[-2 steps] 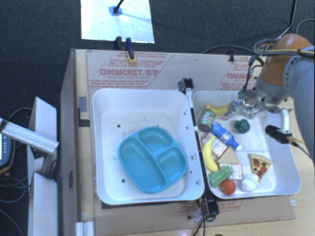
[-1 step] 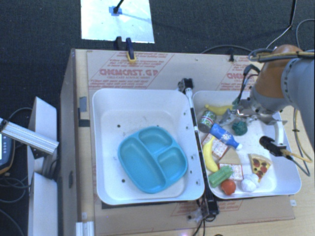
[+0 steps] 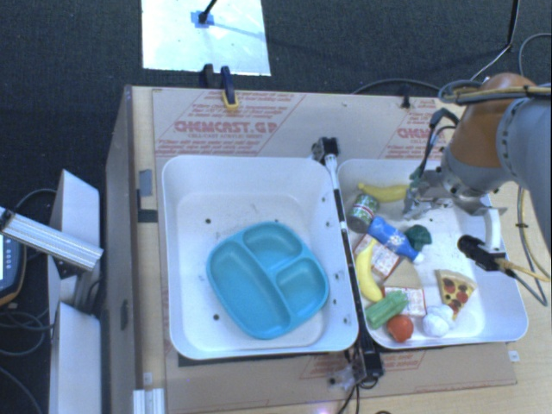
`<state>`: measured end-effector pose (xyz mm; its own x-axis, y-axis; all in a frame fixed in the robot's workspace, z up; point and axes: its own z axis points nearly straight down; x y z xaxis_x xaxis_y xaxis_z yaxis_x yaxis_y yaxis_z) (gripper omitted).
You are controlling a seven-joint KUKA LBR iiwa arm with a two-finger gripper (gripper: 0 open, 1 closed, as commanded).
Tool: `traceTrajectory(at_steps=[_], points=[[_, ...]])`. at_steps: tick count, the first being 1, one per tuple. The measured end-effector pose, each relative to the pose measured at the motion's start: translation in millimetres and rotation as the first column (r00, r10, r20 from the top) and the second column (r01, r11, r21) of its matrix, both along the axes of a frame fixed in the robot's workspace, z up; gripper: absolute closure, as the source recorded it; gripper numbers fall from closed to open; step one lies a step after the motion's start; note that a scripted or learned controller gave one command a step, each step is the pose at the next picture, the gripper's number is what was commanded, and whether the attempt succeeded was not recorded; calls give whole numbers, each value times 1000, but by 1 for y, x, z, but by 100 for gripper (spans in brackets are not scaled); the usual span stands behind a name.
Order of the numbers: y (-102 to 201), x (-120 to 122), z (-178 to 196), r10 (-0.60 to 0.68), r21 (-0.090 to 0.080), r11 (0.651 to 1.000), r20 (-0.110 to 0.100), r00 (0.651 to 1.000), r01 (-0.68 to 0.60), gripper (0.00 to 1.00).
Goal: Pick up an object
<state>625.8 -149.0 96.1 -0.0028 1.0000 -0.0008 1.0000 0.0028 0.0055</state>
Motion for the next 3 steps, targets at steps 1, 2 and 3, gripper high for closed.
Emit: traceTrajectory(at_steps=[1, 2, 3], points=[[0, 0, 0, 0, 0, 1000, 0, 1000, 0, 0], [12, -40, -12, -2, 1, 1000, -5, 1000, 2, 0], [11, -39, -1, -1, 0, 1000, -2, 1000, 1, 100]])
